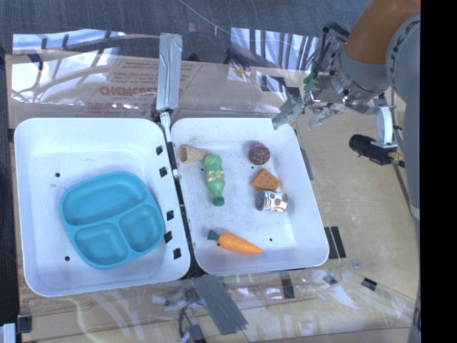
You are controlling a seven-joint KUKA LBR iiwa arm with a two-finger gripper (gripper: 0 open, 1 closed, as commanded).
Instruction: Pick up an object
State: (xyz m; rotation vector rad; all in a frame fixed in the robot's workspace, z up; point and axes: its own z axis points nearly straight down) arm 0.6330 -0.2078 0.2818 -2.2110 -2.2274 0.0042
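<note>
From my station, nearest the camera in the right bin [307,220] lay a toy carrot [238,244], orange with a green stub, pointing toward the bin's right. Just behind it, toward the right wall, I saw a small printed can [272,202] on its side, and touching its far edge an orange wedge [265,180] that looked like a waffle or cracker piece. To the left of those, near the bin's middle, a green toy bottle [213,180] lay lengthwise, its cap toward me. Behind the bottle's far end sat a tan ice-cream cone [191,153], close to the divider between the bins. Farther back and right was a dark reddish-brown round piece [259,153], apart from the wedge.

In the left bin [36,148] I noted a blue divided plate [111,219] with three compartments, tilted a little in the bin's near half.

Beyond the bins I could see cardboard [107,88] under clear plastic sheeting.

The gripper [300,113] hung over the far right corner of the right bin, above the rim and well apart from every toy. Its fingers looked spread apart, with nothing between them. The grey arm [400,41] with its orange band rose behind it at the right.
</note>
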